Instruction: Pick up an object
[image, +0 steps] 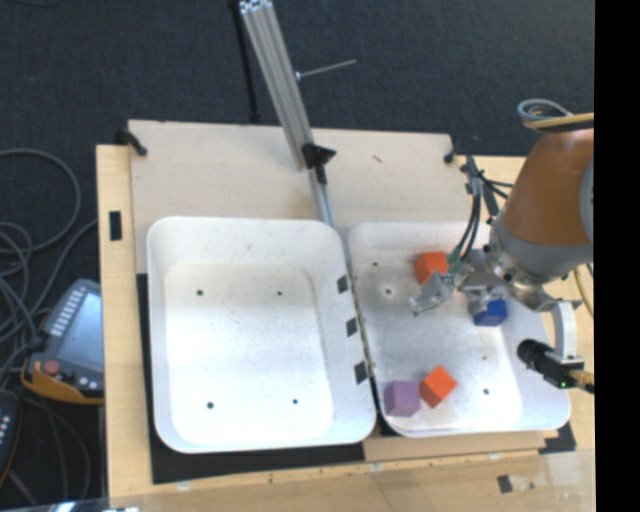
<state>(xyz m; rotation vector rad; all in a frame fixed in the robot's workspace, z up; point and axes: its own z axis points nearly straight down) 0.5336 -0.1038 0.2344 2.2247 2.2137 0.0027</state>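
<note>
My gripper (430, 297) hangs over the upper middle of the right bin (395, 245), reaching in from the right. An orange block (431, 266) lies just behind it, close to or touching it; I cannot tell which. A blue object (489, 313) sits to the gripper's right, partly under the wrist. Near the bin's front edge a purple cube (402, 397) and a second orange cube (438, 385) lie side by side, touching. I see nothing held in the gripper.
The left bin (160, 300) adjoins the right one at a shared rim. A slanted aluminium post (285, 85) rises behind the bins. Cables and a teach pendant (70, 340) lie off the bench's left side.
</note>
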